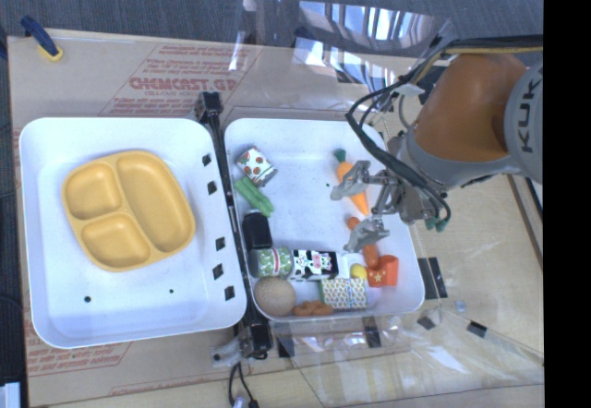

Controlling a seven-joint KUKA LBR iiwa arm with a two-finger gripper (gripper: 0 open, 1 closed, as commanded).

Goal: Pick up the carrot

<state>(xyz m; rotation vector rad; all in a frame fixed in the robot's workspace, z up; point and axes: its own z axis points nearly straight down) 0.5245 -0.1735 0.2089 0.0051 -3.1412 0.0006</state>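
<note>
And there's the carrot (354, 185), a small orange toy with a green leafy top, lying flat on the white floor of the right-hand bin (295, 143). Green end points to the far side, orange tip towards the near side, over by the bin's right wall, its lower half partly hidden.

Open jaws (363, 203) straddle the carrot (354, 187); yellow tray (127, 210) sits well apart.

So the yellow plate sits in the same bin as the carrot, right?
Not quite. The camera view shows the yellow plate in the left bin, while the carrot lies in the right bin, by the gripper.
</note>
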